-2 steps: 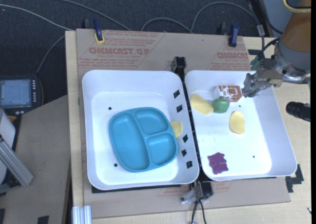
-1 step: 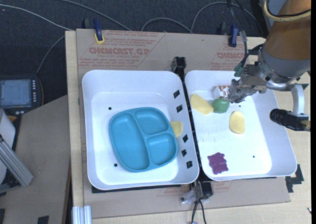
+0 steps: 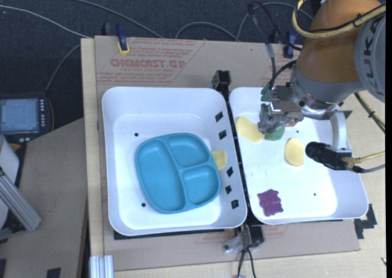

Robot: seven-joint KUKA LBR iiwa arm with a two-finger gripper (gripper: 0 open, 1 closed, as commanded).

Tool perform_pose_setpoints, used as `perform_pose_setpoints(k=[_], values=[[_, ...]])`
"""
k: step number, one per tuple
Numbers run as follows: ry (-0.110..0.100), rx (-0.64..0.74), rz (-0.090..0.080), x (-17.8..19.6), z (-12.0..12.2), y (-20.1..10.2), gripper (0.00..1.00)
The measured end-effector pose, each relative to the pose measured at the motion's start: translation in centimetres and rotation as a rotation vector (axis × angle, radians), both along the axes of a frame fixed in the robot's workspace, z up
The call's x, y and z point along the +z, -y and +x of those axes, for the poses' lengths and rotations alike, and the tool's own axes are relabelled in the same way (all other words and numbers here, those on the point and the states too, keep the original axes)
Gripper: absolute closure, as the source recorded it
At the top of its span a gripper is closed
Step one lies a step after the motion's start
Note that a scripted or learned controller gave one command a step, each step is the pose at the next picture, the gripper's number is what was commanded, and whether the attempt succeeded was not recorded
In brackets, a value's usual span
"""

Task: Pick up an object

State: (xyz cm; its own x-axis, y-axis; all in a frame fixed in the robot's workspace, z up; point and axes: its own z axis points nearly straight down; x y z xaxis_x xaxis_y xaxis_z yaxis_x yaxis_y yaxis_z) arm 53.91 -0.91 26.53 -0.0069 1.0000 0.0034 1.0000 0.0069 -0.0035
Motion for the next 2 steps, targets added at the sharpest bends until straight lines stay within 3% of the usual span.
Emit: perform_pose_setpoints(k=[2], values=[[-0.002, -0.002, -0.001, -3.2, -3.1, -10.0, 1.00]])
